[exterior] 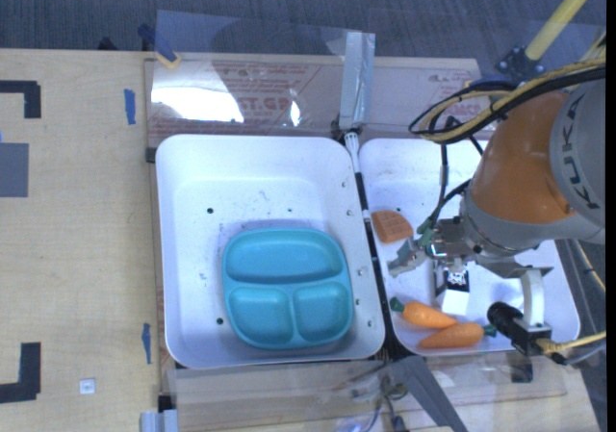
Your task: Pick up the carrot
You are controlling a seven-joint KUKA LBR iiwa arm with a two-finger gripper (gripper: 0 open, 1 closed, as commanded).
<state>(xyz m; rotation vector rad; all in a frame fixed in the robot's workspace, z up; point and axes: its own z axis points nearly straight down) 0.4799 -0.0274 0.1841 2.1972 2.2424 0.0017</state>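
Smooth, faintly glossy white plastic is seen in both bins (183, 228) — the teal divided tray (286, 288) looks like matt plastic. The counter (72, 228) is shown as pale, matt wood. The carrots (428, 316) appear smooth, slightly shiny.

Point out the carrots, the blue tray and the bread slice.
Carrots (441, 325), camera view: where the two orange bodies meet.
Blue tray (286, 257), camera view: floor of its long compartment.
Bread slice (391, 225), camera view: middle of its brown top.
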